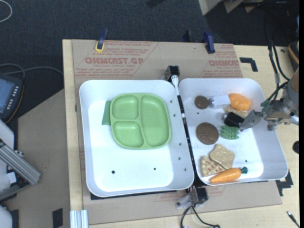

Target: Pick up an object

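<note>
The right bin (270,156) holds several toy foods. An orange piece (239,101) lies at its far side, with a black object (232,119) just below it and a green leafy piece (229,133) under that. A small brown disc (202,102) and a larger brown disc (207,133) sit toward the bin's left. A tan cracker (222,155), a waffle piece (207,166) and an orange carrot (227,175) lie near the front. My gripper (250,119) reaches in from the right, low over the bin, its tip right beside the black object.
The left bin (95,151) holds a green divided plate (140,120). A pale small item (219,100) lies between the small disc and the orange piece. The arm's wrist (280,110) hangs over the right bin's right rim. Cardboard surrounds both bins.
</note>
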